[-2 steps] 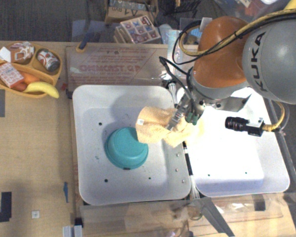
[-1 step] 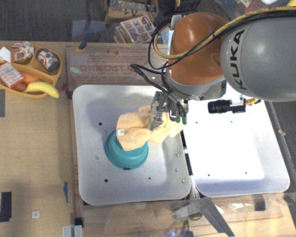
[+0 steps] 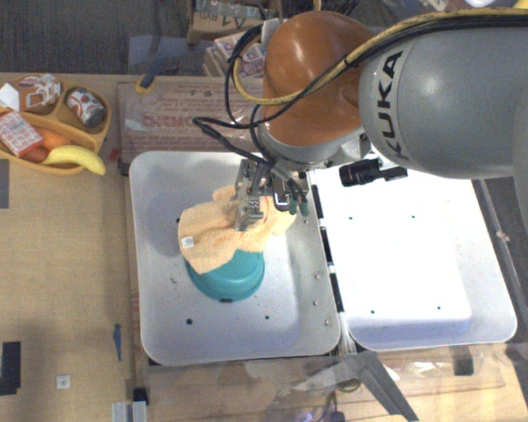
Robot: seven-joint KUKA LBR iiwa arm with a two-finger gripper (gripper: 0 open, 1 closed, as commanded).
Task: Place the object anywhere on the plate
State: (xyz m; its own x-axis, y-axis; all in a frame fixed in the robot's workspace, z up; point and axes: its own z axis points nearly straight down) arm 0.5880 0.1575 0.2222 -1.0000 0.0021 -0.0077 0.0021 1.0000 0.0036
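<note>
The upper right of the frame is taken up by the grey arm (image 3: 458, 77), whose orange band (image 3: 312, 77) is seen above the wrist at upper centre. Two shallow white bins are set side by side on the bench: the left bin (image 3: 158, 306) at centre left, the right bin (image 3: 422, 271) at centre right. In the left bin a teal plate (image 3: 233, 278) is seen, largely covered by a yellow cloth (image 3: 216, 231) draped over its upper part. The gripper (image 3: 251, 202) is lowered onto the cloth's upper right portion, and its fingers appear closed on a fold of the cloth. In the upper left of the frame a yellow tray (image 3: 44, 134) with toy food, a banana (image 3: 75, 156) among it, is seen.
</note>
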